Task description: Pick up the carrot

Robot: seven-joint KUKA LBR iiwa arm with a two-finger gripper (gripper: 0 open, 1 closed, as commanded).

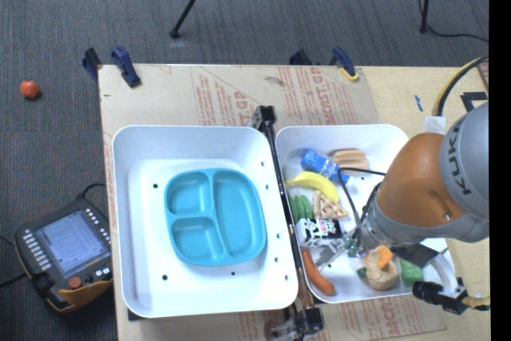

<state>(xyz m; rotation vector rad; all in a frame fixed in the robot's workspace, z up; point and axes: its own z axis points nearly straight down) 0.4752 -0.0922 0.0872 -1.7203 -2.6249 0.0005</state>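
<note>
Gripper (342, 250): low in right bin (399, 133), finger state cannot be told. Carrot (384, 255): just right of it. Sausage (318, 274): below-left. Banana (314, 183): above.

Grey arm (479, 148), orange band (415, 188), KUKA lettering

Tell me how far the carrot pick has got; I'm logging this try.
Done: the arm has reached over the right bin, and the gripper is low among the toy food. In hand: nothing that I can confirm; the view does not show the carrot gripped. It lies beside the gripper, on a beige item. Left: close on the carrot and lift it.
</note>
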